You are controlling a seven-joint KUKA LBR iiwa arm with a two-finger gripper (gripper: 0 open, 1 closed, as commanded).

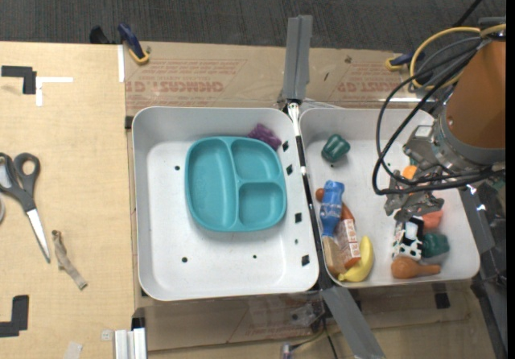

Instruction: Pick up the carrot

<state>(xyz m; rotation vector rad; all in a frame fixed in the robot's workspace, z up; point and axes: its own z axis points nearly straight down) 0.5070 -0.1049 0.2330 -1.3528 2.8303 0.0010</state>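
An orange, elongated carrot [416, 269] lies along the front wall of the right bin [378, 120], near its front right corner. My gripper [412, 206] hangs over the right half of that bin, a little behind the carrot and apart from it. A black and white cow toy [409, 241] and a teal toy [435, 245] sit between the gripper and the carrot. The arm's orange band [483, 100] and its cables cover the bin's right rear part.
The right bin also holds a green pepper [335, 148], a blue bottle [330, 206], a packet [346, 241], a banana [362, 262] and a small red-orange piece [435, 220]. The left bin [153, 212] holds a teal divided plate [237, 184] and a purple item [264, 135]. Scissors [26, 192] lie far left.
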